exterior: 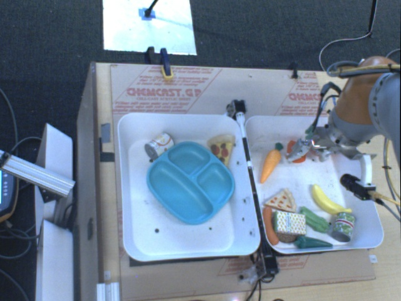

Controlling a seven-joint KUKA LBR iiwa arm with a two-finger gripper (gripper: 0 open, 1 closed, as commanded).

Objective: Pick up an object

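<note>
- Camera view, looking down at a slant: the gripper [305,148] hangs low in the right bin [369,231], near that bin's far wall, with the grey arm [366,105] and its orange band reaching in from the right.
- How far open the gripper stands I cannot tell; it is small and partly blurred here, so what it has hold of, if anything, is unclear.
- A small red-orange item [294,152] lies directly at the gripper's tip, touching or nearly touching it. Judging by that closeness, this is probably the piece aimed at, though nothing shows it clamped.
- The carrot [270,162] lies just to the left of the gripper, slanted, close to the divider between the bins.
- Nearer the camera than the gripper, the banana [327,199], a sandwich wedge [281,200], a green vegetable [313,219] and a small can [342,226] crowd together; the tool's place at the sparser far end probably gives it room to come down.
- Well to the gripper's left, in the left bin [141,231], sit a blue divided plate [190,182], a tipped can [158,146] and a pizza slice [221,147].
- A lift seems the step in hand; the risk is a slip off so small a piece.
</note>
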